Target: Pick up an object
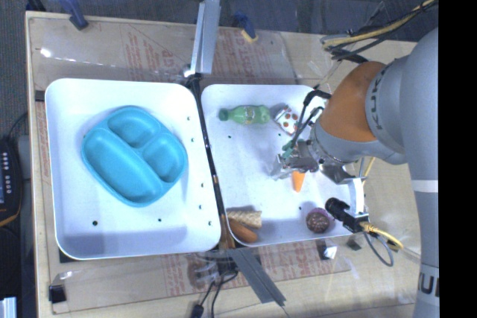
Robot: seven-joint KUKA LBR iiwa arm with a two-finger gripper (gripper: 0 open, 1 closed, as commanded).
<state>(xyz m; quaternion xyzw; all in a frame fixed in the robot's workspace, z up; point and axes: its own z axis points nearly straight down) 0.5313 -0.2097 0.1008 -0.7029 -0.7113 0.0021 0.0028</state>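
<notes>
My gripper (293, 164) is low over the right bin (238, 182), near its right side. A small orange carrot-shaped piece (298, 181) lies right at the gripper's tip, touching or just below it; I cannot tell whether it is held. A green bottle (246, 115) lies on its side at the bin's far edge, with a white red-spotted item (286, 118) beside it. A dark purple round thing (318, 220) sits at the near right corner. A tan cone-shaped piece (244, 217) and a brown piece (247, 233) lie at the near left corner.
The left bin (67, 220) holds a blue divided plate (134, 153). The arm's grey body and orange band (354, 112) hang over the right bin's right rim. Cables (373, 234) trail off the bench at the near right.
</notes>
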